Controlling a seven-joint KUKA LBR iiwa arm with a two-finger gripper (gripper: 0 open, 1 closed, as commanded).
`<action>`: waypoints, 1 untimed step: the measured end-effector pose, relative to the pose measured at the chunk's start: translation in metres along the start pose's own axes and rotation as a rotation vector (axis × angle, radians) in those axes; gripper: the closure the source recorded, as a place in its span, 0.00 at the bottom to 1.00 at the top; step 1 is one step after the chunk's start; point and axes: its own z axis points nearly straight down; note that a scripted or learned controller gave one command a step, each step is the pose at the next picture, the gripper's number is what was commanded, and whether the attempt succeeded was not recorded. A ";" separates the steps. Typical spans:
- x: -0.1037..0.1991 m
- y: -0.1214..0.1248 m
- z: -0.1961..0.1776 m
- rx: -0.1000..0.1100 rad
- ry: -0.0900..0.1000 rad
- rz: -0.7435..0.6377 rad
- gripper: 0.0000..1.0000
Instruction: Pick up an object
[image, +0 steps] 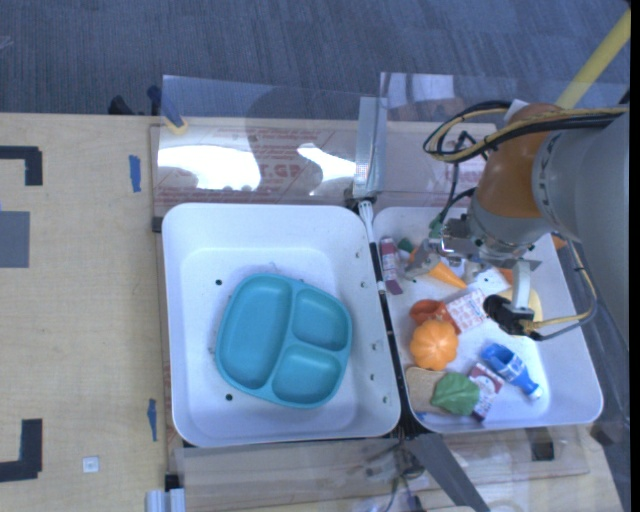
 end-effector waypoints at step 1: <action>-0.001 -0.001 -0.009 0.005 -0.001 0.001 1.00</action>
